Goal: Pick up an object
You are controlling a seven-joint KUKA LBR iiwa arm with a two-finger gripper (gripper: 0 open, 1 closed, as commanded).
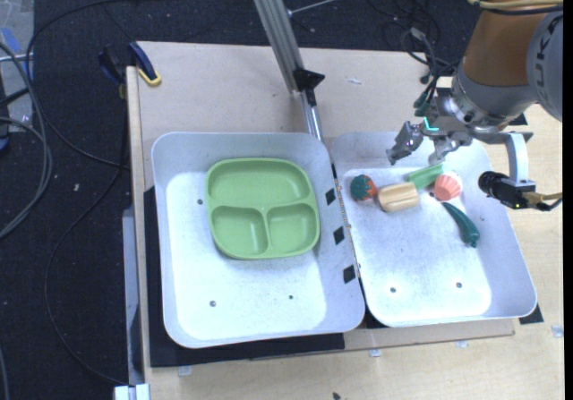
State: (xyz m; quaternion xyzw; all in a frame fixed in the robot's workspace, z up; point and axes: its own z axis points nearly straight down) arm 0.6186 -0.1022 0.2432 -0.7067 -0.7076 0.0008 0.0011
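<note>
You are early in the pick, as far as this view shows; nothing has left the right bin (501, 300) yet, and the gripper (421, 144) hangs over that bin's far edge with nothing between its fingers; the two fingers look spread apart, one toward the bin's far-left side and one nearer the toys, with bare bin floor showing between them.

Take the tan block (398, 198) as your landmark; it lies in the far half of the right bin, and the gripper sits beyond it, apart from it; touching the block's left end is a small ball (362, 187), teal with an orange patch; just beside its right end lies a light green piece (424, 177), and past that a pink-and-white round toy (447, 186); nearer you and to the right of the block lies a dark green curved piece (463, 222), like a pepper or pod.

Counted: two white bins; five small things in the right bin, all clustered around the block; one green divided plate (263, 208), well to the block's left in the left bin (179, 300), with three compartments and nothing in them; one arm, one gripper.

What is left, I judge, is nearly all of it: choose a toy, come down over it, close, and lift; the block looks the handiest target.
</note>
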